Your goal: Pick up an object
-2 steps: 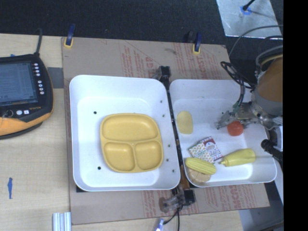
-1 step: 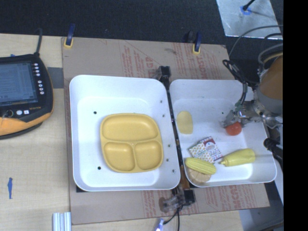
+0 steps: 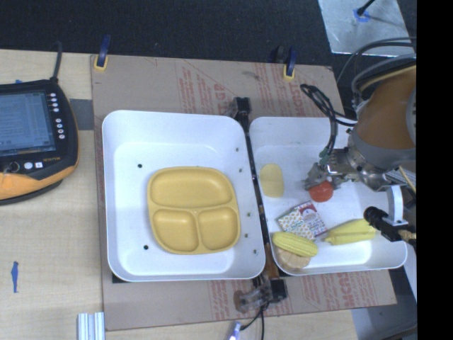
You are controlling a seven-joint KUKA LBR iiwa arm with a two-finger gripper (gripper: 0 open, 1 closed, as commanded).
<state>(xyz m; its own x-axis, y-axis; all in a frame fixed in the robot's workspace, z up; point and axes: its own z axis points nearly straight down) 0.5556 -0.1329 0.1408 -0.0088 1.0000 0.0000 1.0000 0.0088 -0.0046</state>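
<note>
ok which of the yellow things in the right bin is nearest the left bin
The pale yellow block, lying alone beside the divider between the bins. The corn cob sits lower and further right, and the banana-like piece lies further right again, near the tool.

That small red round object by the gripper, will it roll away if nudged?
Probably: the small red round object looks ball-like and sits on the right white bin's smooth floor. It looks light, and the gripper beside it could knock it aside.

The gripper (image 3: pixel 322 177) is low in the right bin (image 3: pixel 297 134), just above a small red object (image 3: pixel 322 191). A yellow tray (image 3: pixel 193 209) lies in the left bin (image 3: pixel 127 140).
</note>
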